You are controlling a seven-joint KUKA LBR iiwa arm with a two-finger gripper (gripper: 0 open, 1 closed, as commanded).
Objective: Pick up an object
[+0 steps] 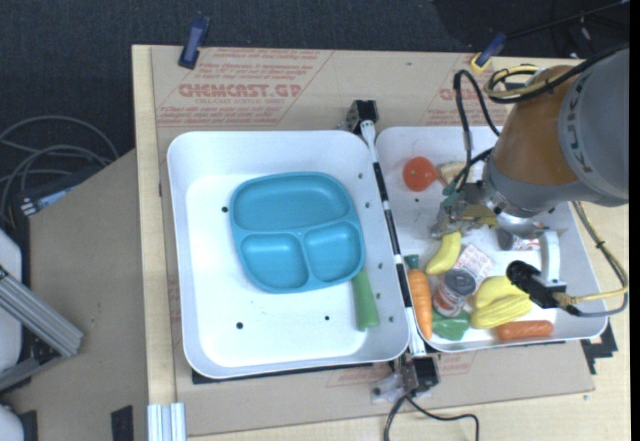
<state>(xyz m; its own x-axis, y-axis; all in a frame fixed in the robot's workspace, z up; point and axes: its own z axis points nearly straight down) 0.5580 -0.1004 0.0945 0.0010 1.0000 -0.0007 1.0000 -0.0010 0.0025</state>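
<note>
My gripper (462,214) hangs just above the small yellow plastic banana (445,252); finger state I cannot tell. Crowded neighbours beside the banana could deflect my grasp.

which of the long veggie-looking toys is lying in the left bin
The green cucumber-like piece, lying beside the blue divided plate near the left bin's right wall. The orange carrot lies in the right bin.
</note>
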